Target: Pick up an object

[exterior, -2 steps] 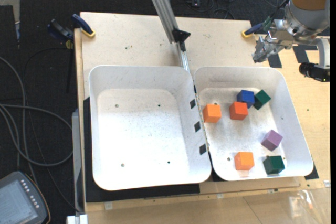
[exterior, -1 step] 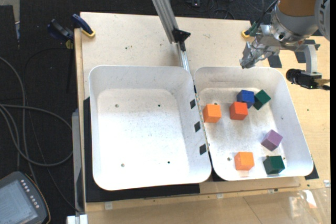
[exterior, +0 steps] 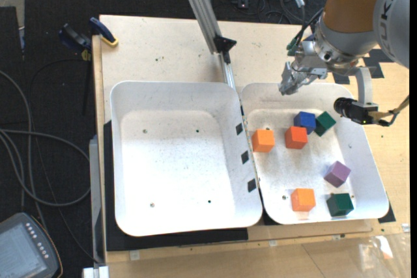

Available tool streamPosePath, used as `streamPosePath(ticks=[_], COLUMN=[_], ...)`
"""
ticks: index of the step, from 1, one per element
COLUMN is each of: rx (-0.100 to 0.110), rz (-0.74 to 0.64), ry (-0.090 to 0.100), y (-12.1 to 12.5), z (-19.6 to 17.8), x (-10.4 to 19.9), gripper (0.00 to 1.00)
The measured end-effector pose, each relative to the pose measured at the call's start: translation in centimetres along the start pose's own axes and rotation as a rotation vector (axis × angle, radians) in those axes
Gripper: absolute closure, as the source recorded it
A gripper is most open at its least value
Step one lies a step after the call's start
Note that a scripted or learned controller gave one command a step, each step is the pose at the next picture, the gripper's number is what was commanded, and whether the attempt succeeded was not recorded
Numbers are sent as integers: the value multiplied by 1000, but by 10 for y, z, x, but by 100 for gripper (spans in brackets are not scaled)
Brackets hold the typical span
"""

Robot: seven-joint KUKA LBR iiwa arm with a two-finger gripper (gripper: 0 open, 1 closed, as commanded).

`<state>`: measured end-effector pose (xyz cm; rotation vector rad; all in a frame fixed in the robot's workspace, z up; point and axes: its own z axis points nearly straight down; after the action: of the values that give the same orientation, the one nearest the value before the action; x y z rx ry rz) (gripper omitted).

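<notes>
Blue cube (exterior: 304, 120) sits slightly rotated

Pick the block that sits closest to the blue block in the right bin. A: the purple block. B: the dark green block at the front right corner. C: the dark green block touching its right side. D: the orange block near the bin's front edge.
C: the blue block has a dark green block pressed against its right side, while the purple block lies well toward the front.
</notes>
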<state>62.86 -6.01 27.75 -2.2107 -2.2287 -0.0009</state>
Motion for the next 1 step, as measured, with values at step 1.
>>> streamPosePath(ticks=[1], rx=[2], rz=[0], ry=[0], y=[-25], z=[15], x=[57], gripper=[100])
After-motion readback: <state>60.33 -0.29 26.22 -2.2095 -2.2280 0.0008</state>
